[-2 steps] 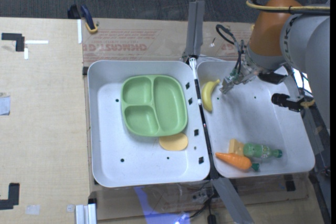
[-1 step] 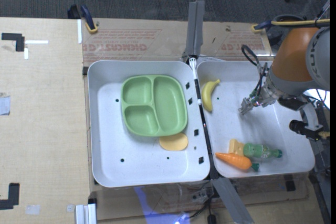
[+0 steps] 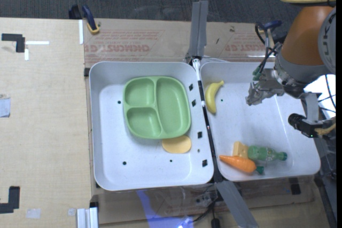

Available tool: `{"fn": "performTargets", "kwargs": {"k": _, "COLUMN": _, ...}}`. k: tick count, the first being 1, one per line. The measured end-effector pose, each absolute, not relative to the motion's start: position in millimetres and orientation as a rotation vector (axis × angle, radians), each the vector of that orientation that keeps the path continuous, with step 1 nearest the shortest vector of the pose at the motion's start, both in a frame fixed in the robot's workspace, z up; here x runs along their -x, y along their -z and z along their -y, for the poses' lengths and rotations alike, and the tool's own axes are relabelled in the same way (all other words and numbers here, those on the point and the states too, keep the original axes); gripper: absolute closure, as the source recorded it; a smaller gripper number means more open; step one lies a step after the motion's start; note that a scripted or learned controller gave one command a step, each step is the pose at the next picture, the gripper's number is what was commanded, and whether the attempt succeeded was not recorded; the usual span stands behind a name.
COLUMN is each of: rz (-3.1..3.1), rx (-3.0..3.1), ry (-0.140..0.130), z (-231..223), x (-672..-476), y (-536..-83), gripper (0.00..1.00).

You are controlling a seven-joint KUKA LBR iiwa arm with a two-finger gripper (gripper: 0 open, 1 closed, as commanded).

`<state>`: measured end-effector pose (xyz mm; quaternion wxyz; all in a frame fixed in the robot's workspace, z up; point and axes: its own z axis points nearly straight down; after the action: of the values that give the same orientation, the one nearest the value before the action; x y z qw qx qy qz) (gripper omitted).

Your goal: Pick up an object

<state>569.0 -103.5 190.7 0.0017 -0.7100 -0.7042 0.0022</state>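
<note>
My gripper (image 3: 254,97) hangs over the upper middle of the right bin (image 3: 272,123), with nothing seen between its fingers. A yellow banana (image 3: 213,95) lies at the bin's upper left, to the gripper's left. An orange carrot (image 3: 238,163), a green clear bottle (image 3: 265,155) and a small yellow piece (image 3: 240,149) lie together near the bin's front edge, well below the gripper. In the left bin (image 3: 107,131) sits a green divided plate (image 3: 157,107), and a flat yellow-orange disc (image 3: 177,144) pokes out from under its lower edge.
A grey divider bar (image 3: 199,29) runs between the bins at the back. A blue clamp (image 3: 88,20) sits at the bench's back left. Cables and the arm's body (image 3: 307,45) crowd the right bin's upper right side.
</note>
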Motion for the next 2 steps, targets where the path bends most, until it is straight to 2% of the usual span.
{"fn": "performTargets", "kwargs": {"k": 1, "rz": 2.211, "rx": 2.227, "ry": -0.008, "z": 104, "x": -569.0, "y": -191, "gripper": 0.0}}
{"fn": "performTargets", "kwargs": {"k": 2, "rz": 2.365, "rx": 2.06, "ry": -0.006, "z": 122, "x": -551.7, "y": -146, "gripper": 0.0}}
